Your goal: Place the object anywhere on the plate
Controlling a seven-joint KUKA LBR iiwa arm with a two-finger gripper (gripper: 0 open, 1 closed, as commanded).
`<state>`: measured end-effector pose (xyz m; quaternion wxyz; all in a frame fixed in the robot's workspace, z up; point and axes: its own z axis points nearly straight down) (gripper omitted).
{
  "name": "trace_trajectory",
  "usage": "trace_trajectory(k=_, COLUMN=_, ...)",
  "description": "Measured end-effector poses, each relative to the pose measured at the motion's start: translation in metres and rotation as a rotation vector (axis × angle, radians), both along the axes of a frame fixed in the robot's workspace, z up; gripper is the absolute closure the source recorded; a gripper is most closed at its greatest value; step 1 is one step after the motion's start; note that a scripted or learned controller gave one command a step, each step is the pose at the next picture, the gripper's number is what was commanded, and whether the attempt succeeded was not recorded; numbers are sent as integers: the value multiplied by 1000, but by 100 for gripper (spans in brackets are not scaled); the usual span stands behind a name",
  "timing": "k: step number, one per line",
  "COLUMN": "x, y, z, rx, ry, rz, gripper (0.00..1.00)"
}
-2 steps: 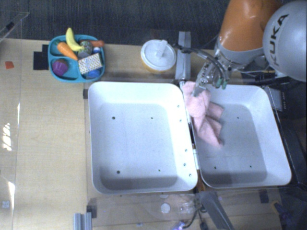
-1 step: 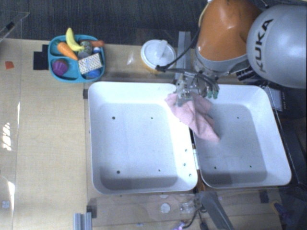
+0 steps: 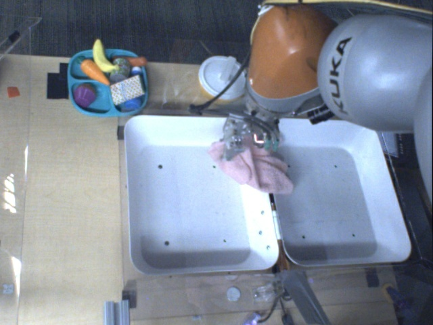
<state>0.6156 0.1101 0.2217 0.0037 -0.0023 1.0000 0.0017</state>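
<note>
The task's thing is a pink cloth [image 3: 256, 168], soft and terry-like in texture, bunched into an uneven, crumpled mass rather than spread flat. Its colour is a pale, dusty pink, a little darker in its folds. It sits over the rear part of the seam where the two white bins meet, most of it above the left bin [image 3: 169, 202] and its lower right corner reaching across the dividing rims toward the right bin [image 3: 338, 202]. Its upper end is gathered up under the gripper [image 3: 249, 137], with its lower end drooping down and to the right.

The gripper is at the top of the cloth, its metal parts pressed into the gathered fabric. The cloth appears drawn up into the fingers, which seem closed on the bunched upper edge, though the fabric hides the tips themselves.

The arm [image 3: 352, 59] comes in from the right, its orange band large above the wrist and a black cable running off its left side.

On the bench [image 3: 61, 202] behind the left bin stands a blue divided tray [image 3: 107, 83] holding toy food, including a banana and a carrot. A white and yellow round container [image 3: 220, 76] stands just behind the bins, beside the arm.
</note>
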Motion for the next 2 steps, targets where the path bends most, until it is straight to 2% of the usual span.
trace_trajectory(k=1, x=-27, y=39, z=4, rx=0, ry=1, rz=-1, gripper=100)
trace_trajectory(k=2, x=-27, y=39, z=4, rx=0, ry=0, rz=-1, gripper=0)
